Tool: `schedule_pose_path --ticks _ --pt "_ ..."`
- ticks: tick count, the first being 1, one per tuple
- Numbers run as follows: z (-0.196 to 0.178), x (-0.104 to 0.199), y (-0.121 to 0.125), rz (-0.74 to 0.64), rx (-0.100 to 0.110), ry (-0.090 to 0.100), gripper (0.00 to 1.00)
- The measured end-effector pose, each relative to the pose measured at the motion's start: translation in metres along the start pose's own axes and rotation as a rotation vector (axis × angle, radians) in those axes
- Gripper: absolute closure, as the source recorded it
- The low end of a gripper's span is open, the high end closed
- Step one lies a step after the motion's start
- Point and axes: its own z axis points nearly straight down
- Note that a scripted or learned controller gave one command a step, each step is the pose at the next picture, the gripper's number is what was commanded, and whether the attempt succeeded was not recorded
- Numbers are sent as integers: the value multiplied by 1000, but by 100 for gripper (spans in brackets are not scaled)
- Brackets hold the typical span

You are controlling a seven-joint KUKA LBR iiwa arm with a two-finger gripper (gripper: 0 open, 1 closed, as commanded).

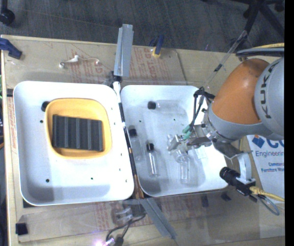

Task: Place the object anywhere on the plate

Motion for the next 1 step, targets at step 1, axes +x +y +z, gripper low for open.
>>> schedule_pose_path --ticks 1 --pt "-14 62 64 -203 -4 0 100"
